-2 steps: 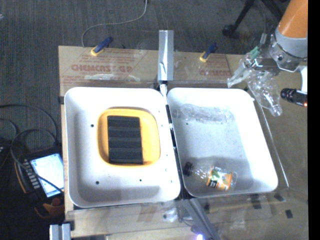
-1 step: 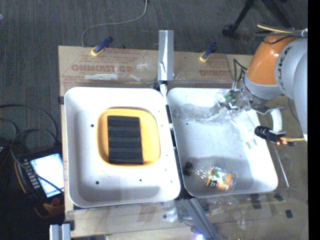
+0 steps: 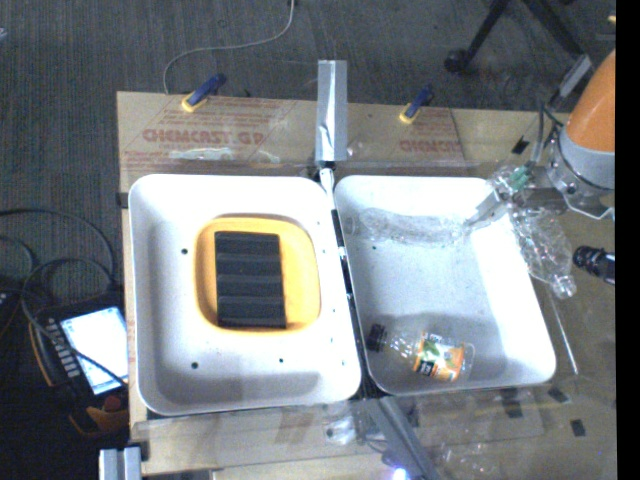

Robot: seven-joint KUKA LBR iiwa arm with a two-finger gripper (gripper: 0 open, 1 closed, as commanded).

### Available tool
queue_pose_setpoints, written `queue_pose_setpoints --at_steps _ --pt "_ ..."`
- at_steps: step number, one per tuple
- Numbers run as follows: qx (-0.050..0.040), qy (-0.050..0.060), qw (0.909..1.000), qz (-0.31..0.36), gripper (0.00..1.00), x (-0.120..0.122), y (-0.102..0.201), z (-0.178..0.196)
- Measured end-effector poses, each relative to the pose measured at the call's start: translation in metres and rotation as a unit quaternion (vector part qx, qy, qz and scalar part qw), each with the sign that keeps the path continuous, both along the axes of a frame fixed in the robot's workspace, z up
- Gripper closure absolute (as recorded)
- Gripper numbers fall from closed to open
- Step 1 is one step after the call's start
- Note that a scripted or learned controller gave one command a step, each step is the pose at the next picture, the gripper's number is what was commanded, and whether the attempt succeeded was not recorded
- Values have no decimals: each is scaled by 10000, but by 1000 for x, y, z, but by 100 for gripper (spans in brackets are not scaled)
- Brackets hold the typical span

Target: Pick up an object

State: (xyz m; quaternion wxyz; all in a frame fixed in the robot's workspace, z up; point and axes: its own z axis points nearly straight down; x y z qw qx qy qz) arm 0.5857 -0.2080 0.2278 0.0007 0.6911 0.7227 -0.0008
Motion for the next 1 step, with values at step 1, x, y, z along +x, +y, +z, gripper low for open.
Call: queue_pose_setpoints --at_steps 1 --pt "4 5 9997 251 0 -61 -9 29"
